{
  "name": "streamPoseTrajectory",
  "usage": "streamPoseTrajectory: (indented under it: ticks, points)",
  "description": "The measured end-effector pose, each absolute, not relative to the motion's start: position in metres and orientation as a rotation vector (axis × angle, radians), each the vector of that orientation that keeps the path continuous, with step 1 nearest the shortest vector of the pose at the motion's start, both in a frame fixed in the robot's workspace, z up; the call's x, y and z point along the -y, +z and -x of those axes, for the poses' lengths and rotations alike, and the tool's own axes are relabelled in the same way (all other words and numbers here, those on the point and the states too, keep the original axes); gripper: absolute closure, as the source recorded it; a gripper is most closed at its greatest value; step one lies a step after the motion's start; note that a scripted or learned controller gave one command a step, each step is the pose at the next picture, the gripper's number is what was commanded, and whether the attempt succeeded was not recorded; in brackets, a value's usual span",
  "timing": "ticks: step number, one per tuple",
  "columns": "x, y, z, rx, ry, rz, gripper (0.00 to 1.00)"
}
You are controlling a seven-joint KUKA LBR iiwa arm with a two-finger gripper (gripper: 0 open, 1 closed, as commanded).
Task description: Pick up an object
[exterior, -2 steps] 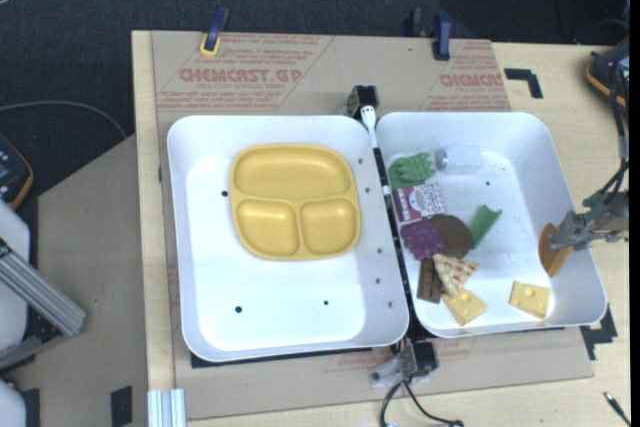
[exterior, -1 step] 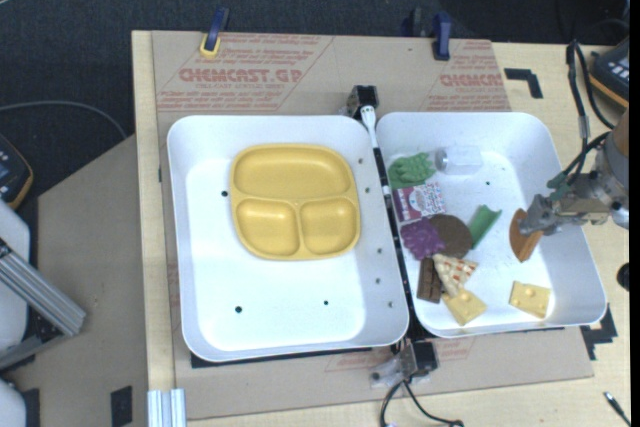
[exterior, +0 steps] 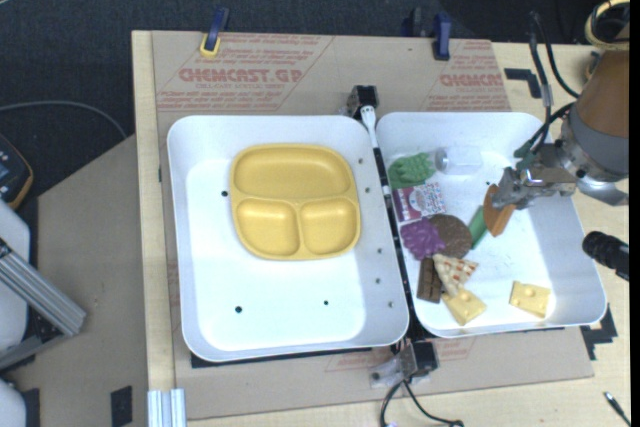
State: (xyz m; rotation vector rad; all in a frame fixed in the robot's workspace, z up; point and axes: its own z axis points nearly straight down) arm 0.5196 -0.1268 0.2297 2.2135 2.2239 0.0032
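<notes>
My gripper (exterior: 508, 191) hangs over the right bin (exterior: 560, 245), near its right-hand side. Its fingers are shut on the upper end of an orange toy carrot (exterior: 497, 215). The carrot slants down to the left, and its green top (exterior: 479, 232) points at the pile of toy food. A yellow cheese block (exterior: 530, 298) lies at the bin's front right, apart from the gripper.
In the right bin's left half lie a green leafy piece (exterior: 409, 170), a clear bottle (exterior: 460, 158), purple grapes (exterior: 421, 237), a brown patty (exterior: 453, 233), a chocolate bar (exterior: 429, 280) and cheese wedges (exterior: 463, 303). A yellow divided plate (exterior: 295, 198) sits in the left bin (exterior: 200, 245).
</notes>
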Motion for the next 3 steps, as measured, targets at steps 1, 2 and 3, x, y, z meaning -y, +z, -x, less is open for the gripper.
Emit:
streamPoseTrajectory:
  ticks: [1,2,3]
  points:
    - [0.079,0.232,-0.540,-2.226,0.004,-2.213,1.00]
    - [0.075,0.234,-0.546,-2.222,0.002,-2.218,1.00]
    - [0.087,0.217,-0.550,-2.221,-0.004,-2.225,1.00]
